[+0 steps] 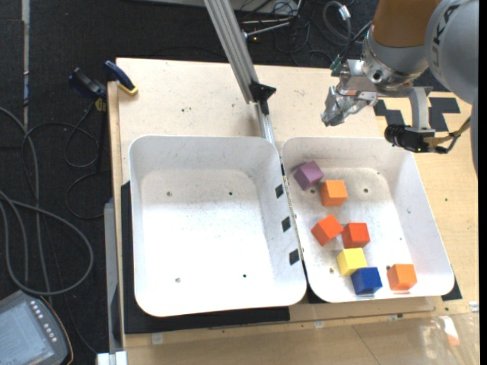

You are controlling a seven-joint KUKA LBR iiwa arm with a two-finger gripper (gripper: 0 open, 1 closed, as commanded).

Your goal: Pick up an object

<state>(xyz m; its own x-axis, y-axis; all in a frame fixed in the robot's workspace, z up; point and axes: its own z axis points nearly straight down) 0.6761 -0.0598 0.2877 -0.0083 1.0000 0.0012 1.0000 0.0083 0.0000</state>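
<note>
The right bin point(411, 175) holds several small blocks: a purple one point(308, 174), an orange one point(333, 192), another orange one point(327, 229), a red-orange one point(355, 235), a yellow one point(351, 261), a blue one point(367, 280) and an orange one point(402, 277). My gripper point(335, 114) hangs above the far rim of the right bin, well above and beyond the purple block. Nothing is between its fingers.
The left bin point(152, 204) sits beside the right one. A slanted metal pole point(232, 40) rises from between the bins at the back. A blue and yellow clamp point(120, 78) lies at the bench's far left corner. Cables trail behind the bench.
</note>
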